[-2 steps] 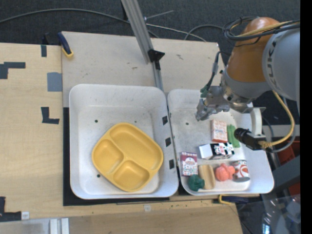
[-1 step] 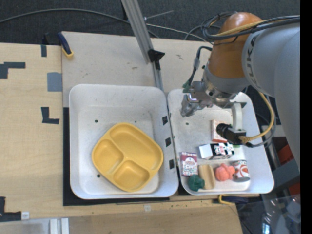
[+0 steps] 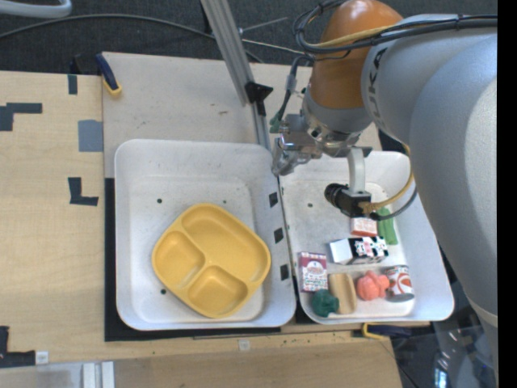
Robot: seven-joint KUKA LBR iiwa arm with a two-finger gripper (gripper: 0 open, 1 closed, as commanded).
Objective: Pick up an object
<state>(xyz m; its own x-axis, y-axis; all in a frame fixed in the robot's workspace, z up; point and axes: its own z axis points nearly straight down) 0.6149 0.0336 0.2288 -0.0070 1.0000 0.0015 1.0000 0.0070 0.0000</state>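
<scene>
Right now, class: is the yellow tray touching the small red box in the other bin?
Apart. The camera view shows the yellow tray in the left bin and the small red box in the right bin, with both bin walls between them.

The grey arm point(image 3: 436, 136) runs off the right and top edges, and its bulk covers the right bin's point(image 3: 311, 196) far right corner and much of its right rim. The gripper point(image 3: 284, 162) is small and blurred at the divide between the bins. Small items crowd the right bin's near end: a red-and-white can point(image 3: 399, 283) is half hidden, and the printing on a small carton point(image 3: 313, 272) is too small to read.
</scene>
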